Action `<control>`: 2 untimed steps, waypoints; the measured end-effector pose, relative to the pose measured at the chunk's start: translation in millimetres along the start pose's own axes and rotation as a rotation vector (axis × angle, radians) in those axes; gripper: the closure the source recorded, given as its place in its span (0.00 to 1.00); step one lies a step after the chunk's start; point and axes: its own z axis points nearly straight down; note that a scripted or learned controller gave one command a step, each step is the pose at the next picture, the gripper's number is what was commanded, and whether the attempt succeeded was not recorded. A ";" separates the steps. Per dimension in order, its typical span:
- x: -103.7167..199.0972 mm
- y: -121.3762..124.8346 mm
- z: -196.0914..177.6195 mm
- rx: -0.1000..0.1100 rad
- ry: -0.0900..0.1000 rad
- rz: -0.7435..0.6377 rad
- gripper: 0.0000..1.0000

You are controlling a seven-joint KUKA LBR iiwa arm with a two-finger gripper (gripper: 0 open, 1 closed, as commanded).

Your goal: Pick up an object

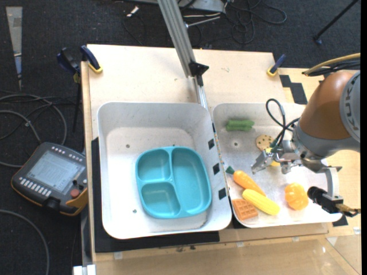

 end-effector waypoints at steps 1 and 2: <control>-0.1 1.1 41.7 -0.008 -0.003 0.001 0.00; 0.1 1.6 30.2 -0.011 -0.003 0.000 1.00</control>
